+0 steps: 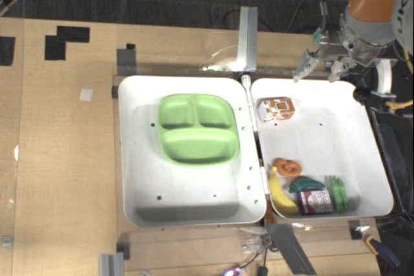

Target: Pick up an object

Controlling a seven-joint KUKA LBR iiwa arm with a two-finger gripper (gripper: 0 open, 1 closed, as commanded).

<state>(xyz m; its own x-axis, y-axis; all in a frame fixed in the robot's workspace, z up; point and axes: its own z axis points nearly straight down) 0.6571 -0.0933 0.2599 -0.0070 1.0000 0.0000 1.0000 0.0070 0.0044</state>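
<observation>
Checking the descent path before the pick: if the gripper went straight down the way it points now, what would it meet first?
Probably bare floor of the right bin near its back rim. The gripper, fingers spread, hangs over that edge; the patterned packet lies off to the side. Depth is unclear, so it might clip the rim.

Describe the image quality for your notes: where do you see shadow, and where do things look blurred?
Camera view: even overhead light; a soft shadow lies along the near wall of the left bin, below the green tray. The gripper above the right bin looks slightly smeared, and the packets near the banana are too soft to read.
</observation>
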